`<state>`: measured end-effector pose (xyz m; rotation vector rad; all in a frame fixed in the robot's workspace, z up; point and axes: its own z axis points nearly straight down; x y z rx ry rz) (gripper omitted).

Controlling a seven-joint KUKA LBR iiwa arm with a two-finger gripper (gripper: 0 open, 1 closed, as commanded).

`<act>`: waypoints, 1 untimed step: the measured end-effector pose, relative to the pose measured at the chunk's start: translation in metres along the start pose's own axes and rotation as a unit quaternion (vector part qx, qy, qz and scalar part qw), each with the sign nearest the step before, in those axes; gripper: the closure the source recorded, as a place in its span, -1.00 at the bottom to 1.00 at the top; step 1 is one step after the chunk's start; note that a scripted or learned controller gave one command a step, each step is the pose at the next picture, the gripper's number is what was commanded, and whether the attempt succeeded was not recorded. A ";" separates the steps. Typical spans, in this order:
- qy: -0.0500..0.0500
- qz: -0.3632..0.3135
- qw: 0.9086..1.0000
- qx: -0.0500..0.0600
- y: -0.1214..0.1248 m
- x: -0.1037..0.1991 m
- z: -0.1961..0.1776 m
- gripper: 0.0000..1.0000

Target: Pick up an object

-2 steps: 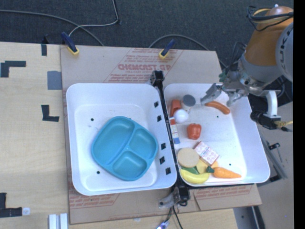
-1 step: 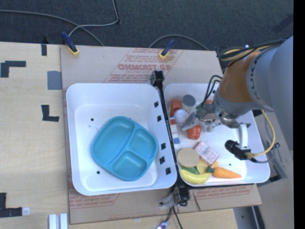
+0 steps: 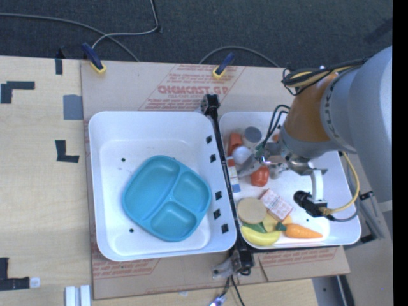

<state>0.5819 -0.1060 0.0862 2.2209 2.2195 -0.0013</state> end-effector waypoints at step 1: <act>-0.001 0.000 1.000 -0.001 0.001 0.000 -0.010 1.00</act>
